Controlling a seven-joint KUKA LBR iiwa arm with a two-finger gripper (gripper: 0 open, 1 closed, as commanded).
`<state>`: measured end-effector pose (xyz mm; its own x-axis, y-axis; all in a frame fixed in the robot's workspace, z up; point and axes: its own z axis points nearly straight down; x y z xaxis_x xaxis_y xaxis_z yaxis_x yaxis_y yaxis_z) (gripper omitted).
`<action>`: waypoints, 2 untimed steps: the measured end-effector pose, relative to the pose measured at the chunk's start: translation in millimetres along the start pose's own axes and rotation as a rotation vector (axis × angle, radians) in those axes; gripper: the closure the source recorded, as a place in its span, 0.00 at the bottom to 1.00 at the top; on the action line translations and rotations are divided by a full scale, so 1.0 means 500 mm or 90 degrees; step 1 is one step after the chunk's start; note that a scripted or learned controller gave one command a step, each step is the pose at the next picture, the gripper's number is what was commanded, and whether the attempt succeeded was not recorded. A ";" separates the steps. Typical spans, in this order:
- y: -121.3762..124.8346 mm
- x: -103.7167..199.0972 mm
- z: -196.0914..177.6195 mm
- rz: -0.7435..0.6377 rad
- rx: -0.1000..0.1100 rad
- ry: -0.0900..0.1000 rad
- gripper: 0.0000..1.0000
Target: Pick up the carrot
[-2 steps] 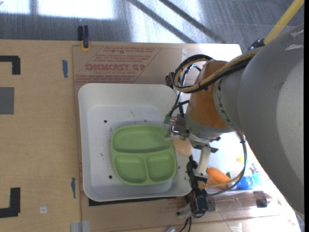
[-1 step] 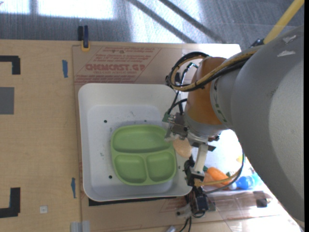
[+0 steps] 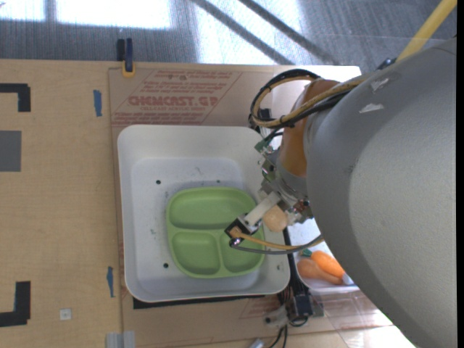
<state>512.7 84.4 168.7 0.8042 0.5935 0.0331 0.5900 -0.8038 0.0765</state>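
Note:
The orange carrot (image 3: 326, 265) lies in the right bin (image 3: 307, 233), near its front left corner, partly covered by my arm. My gripper (image 3: 276, 216) hangs over the seam between the two bins, up and to the left of the carrot and apart from it. The grey arm with its orange band (image 3: 293, 147) hides most of the right bin.
The left bin (image 3: 130, 194) holds a green divided plate (image 3: 206, 230) with three compartments, lying just left of the gripper. Both bins rest on a cardboard sheet (image 3: 174, 96) on the wooden bench. Cables hang at the bench's front edge (image 3: 297, 307).

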 end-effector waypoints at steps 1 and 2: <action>-0.129 0.015 -0.019 -0.016 0.048 -0.019 1.00; -0.156 0.034 0.096 0.248 0.044 -0.032 1.00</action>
<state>483.6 155.3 115.3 0.9701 0.2428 -0.0025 0.2428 -0.9701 0.0011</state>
